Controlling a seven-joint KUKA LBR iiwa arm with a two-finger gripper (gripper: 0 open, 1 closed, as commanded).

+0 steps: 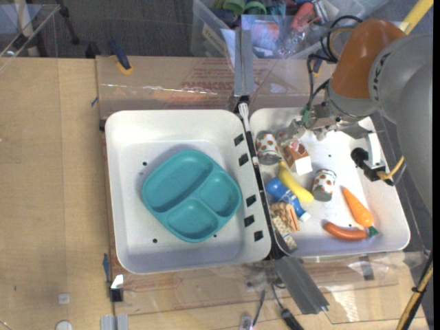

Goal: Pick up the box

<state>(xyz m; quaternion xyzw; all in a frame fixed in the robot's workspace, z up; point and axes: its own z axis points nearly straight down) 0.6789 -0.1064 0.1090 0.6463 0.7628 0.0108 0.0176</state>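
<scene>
The box (298, 155) is small, brown with a white and red face, and lies in the upper left part of the right bin (385, 184). Just beyond it, toward the bin's back wall, my gripper (306, 123) hangs low over the bin. It is close to the box but nothing can be seen held in it. The grey arm with its orange band (359, 60) comes in from the upper right.
Around the box lie a spotted cup (267, 144), a yellow banana (295, 184), a blue item (278, 189), a second spotted cup (324, 183), a carrot (358, 207), a red sausage (345, 231) and a snack pack (284, 219). The left bin (130, 239) holds a teal divided plate (191, 194).
</scene>
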